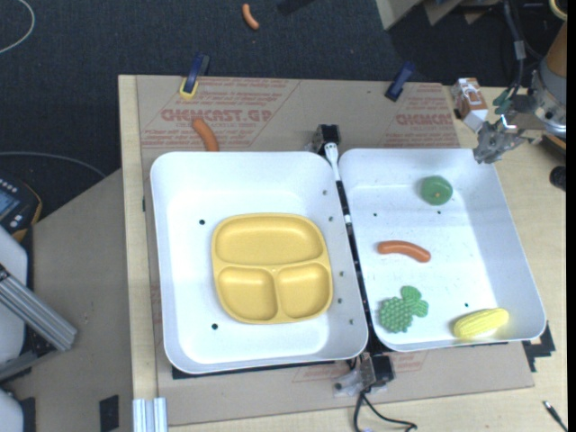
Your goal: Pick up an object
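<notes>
White right bin (504, 232) holds a green round item (436, 190), a sausage (403, 251), a green bunch (401, 309) and a yellow corn cob (480, 323), all apart; gripper (490, 148) sits over the bin's far right corner; finger state cannot be told; left bin (180, 241) carries a yellow tray (270, 268).

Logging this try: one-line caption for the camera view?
Claw hovers at the right bin's far corner, above green ball, sausage, broccoli and corn.
</notes>
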